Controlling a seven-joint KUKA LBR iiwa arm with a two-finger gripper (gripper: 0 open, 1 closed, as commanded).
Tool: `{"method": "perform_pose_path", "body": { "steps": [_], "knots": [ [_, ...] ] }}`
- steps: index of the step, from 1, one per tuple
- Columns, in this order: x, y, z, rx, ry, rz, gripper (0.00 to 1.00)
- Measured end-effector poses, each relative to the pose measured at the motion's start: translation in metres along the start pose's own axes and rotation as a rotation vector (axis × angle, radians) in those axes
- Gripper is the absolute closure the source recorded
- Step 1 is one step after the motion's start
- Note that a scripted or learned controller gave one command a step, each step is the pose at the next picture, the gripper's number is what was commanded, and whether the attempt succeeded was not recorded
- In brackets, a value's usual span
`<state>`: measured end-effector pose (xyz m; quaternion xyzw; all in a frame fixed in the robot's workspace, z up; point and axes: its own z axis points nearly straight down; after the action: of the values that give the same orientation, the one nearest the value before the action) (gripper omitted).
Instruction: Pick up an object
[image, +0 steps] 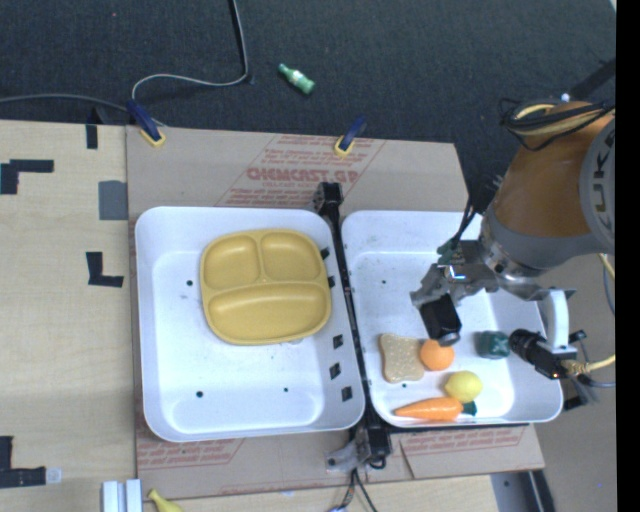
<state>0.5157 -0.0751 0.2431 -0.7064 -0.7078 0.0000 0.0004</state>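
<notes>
Claw (440, 318) low in right bin (400, 245), just above orange ball (436, 355), likely lining up a grab; grip state can't tell.

A brown cardboard sheet (300, 175) covers the bench (60, 300), clipped at its far edge by two yellow-blue clamps (148, 127). Two white bins (165, 330) sit side by side on it. Black tape marks (100, 268) dot the bench's left side.
</notes>
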Motion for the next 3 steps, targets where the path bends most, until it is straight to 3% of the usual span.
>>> {"method": "perform_pose_path", "body": {
  "steps": [1, 2, 3],
  "knots": [
    [0.035, -0.025, -0.011, 0.001, 0.0, 0.0, 1.0],
    [0.061, -0.032, 0.001, 0.001, 0.0, 0.0, 1.0],
    [0.082, -0.031, -0.017, -0.002, 0.0, 0.0, 1.0]
  ]
}}
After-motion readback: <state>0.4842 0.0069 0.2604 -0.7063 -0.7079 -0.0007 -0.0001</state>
